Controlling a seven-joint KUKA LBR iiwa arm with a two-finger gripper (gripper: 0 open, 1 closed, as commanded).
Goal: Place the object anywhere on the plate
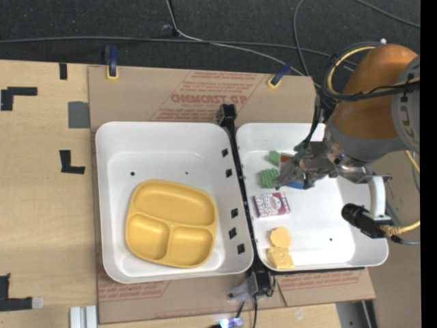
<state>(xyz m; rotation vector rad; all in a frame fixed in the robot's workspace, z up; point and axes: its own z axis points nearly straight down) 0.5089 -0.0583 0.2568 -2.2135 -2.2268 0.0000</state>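
A cardboard-covered bench carries two white bins; the yellow plate (pixel 171 223) lies in the left bin (pixel 109 142). In the right bin (pixel 362 255), the gripper (pixel 300 173) hangs just right of the green block (pixel 268 178), grip state unclear, plate well left

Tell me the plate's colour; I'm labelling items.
Yellow: the plate in the left bin, camera view.
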